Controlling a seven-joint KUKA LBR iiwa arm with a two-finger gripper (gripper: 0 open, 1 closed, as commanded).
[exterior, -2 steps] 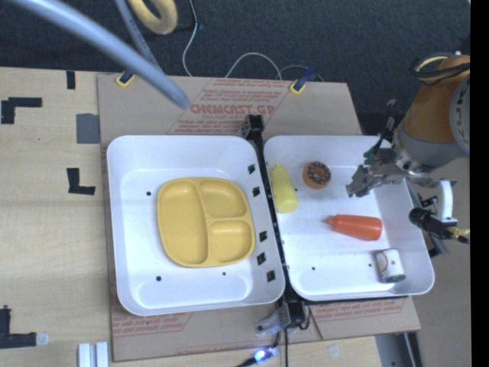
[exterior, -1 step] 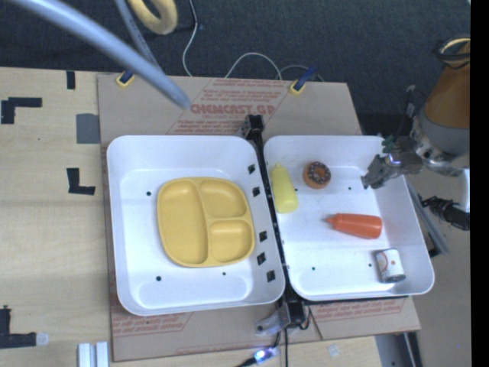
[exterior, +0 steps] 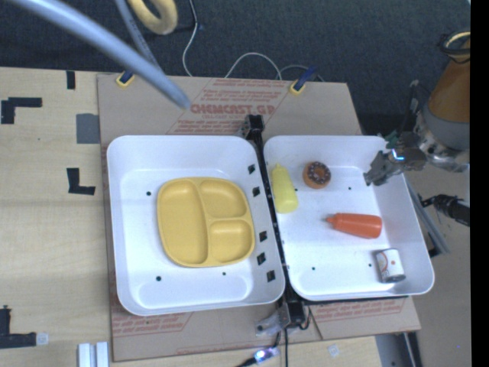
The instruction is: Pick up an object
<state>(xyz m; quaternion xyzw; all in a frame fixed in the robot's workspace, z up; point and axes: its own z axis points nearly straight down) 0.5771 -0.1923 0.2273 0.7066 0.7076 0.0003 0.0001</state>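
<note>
The right bin holds a yellow banana-like piece by its left wall, a brown doughnut at the back, an orange carrot in the middle and a small silver can at the front right. A yellow divided plate lies in the left bin. My gripper hangs over the right bin's back right edge, to the right of the doughnut and above the carrot. Nothing shows between its dark fingers.
Both bins rest on a cardboard sheet on the wooden bench. A black clip divider joins the bins. Grey tubing and a yellow loop cross the upper left. Cables run at the back.
</note>
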